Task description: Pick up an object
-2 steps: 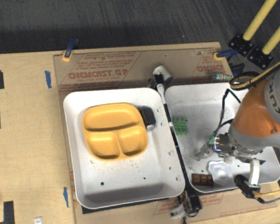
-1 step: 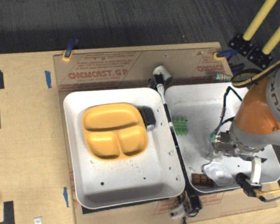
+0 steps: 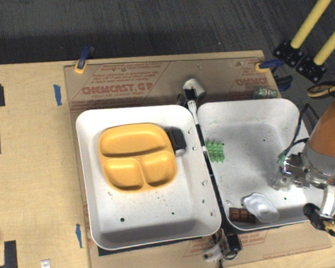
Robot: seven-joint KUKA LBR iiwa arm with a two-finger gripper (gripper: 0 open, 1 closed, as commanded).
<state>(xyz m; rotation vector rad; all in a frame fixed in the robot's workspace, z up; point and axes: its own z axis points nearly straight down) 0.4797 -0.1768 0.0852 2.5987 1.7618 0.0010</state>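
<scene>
My gripper (image 3: 282, 178) hangs low over the right side of the right bin (image 3: 245, 124), coming in from the right under the orange band. A small green ridged object (image 3: 215, 151) lies by that bin's left wall. To the gripper's lower left, near the front wall, a clear whitish plastic piece (image 3: 261, 206) lies beside a brown block (image 3: 238, 214). The left bin (image 3: 96, 220) holds a yellow divided tray (image 3: 137, 156) with a black object (image 3: 176, 140) against its right edge.
The two bins meet at a raised rim (image 3: 208, 173) down the middle. A white-and-black fitting (image 3: 192, 89) sits behind the bins. Cables (image 3: 327, 219) hang by the right bin's front right corner. Yellow poles (image 3: 316, 12) stand at the far right.
</scene>
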